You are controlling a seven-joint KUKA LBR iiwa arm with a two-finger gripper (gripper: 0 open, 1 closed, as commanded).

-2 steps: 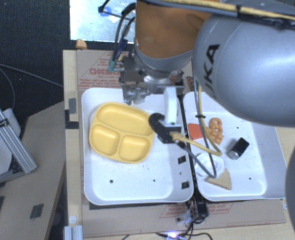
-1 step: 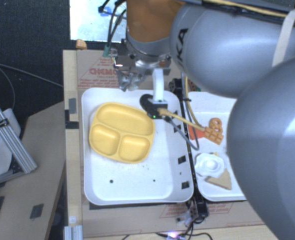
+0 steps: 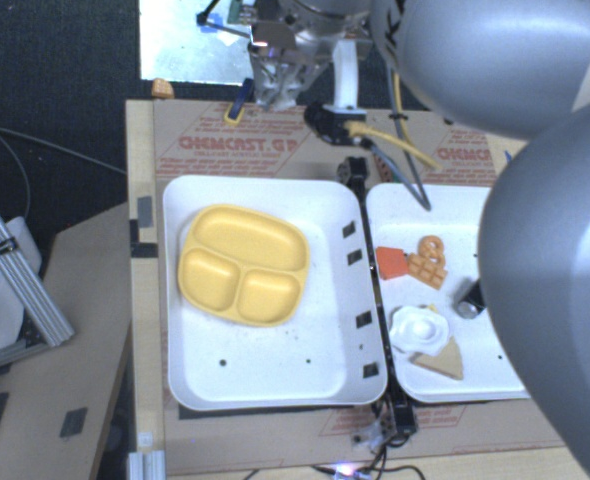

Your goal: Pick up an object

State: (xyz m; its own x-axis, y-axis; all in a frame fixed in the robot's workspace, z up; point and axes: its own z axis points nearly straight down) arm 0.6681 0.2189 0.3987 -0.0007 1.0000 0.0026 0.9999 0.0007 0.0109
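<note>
The gripper [image 3: 280, 93] hangs beyond the bins; its state I cannot tell. At its six o'clock, one yellow divided plate [image 3: 243, 264] lies in the left bin [image 3: 275, 368]. Right bin [image 3: 475, 383]: one waffle [image 3: 430, 260], one fried egg [image 3: 419, 329].

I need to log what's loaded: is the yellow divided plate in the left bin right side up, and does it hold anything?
Right side up and empty. The yellow divided plate lies flat in the left bin, its three hollows facing up, all bare.
</note>
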